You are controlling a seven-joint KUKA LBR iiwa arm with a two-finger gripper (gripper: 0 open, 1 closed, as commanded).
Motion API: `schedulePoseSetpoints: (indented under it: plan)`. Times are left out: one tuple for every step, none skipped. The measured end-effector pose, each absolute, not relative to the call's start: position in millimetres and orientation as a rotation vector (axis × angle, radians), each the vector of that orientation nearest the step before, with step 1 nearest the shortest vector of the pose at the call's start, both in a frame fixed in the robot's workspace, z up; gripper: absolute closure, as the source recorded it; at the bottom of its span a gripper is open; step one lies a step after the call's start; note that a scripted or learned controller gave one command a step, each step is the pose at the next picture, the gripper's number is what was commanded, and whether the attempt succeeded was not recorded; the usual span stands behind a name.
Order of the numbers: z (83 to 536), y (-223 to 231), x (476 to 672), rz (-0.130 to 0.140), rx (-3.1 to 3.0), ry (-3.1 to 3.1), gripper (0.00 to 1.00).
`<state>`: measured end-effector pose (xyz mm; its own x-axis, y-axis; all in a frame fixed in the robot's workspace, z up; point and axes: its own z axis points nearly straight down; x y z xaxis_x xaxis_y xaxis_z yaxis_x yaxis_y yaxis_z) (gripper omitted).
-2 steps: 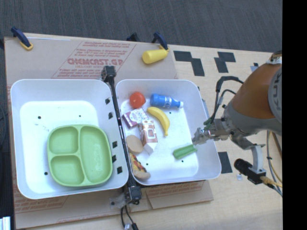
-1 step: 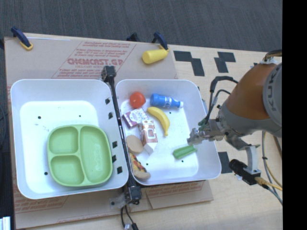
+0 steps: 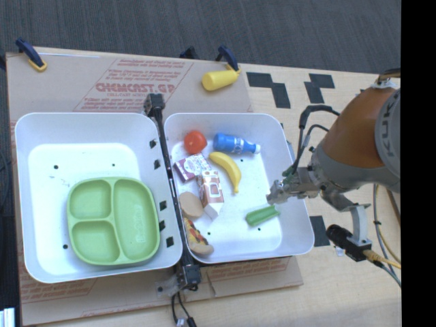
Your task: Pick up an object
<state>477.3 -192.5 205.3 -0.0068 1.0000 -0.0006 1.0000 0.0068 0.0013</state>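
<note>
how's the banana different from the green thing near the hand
The banana is yellow and curved; the green piece is straight and stubbier. The banana lies mid-bin, running top-left to bottom-right, beside the blue bottle; the green piece lies nearer the right wall, just below the hand, angled the other way. Both rest loose on the right bin's floor.

Single fixed overhead view, slanting down on both white bins point(image 3: 27, 203), arm point(image 3: 357, 138) from right.
</note>
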Motion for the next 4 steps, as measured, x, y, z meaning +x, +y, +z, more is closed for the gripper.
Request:
schedulePoseSetpoints:
  plan:
    - [205.9, -184.1, 520.9, 0.0, 2.217, 2.228, 1.0]
    - [205.9, -184.3, 520.8, 0.0, 2.216, 2.228, 0.0]
    - [91.5, -210.7, 546.9, -0.002, 2.216, 2.23, 0.0]
    - [91.2, -161.4, 489.0, -0.003, 2.217, 2.232, 0.0]
